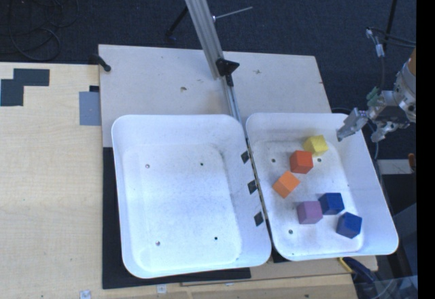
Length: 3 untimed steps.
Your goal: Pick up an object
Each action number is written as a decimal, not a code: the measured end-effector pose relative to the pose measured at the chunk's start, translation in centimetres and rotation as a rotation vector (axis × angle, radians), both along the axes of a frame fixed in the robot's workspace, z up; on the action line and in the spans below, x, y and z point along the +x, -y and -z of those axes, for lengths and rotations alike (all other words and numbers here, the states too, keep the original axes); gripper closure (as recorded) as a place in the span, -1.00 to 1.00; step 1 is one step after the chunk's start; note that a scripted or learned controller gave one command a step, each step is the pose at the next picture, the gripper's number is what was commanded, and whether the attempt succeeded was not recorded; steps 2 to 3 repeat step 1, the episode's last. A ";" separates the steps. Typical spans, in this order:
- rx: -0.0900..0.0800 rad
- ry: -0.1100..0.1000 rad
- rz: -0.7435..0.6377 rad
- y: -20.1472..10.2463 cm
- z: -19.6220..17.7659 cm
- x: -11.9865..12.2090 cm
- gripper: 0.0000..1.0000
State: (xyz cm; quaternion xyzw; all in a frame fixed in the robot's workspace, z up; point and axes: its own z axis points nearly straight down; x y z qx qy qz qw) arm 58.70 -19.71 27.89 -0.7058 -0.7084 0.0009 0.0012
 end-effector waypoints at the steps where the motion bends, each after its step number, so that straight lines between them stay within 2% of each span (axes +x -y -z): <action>1: 0.003 0.003 0.000 0.5 16.3 4.6 -1.00; 3: 0.003 0.003 0.000 0.5 16.3 4.6 -1.00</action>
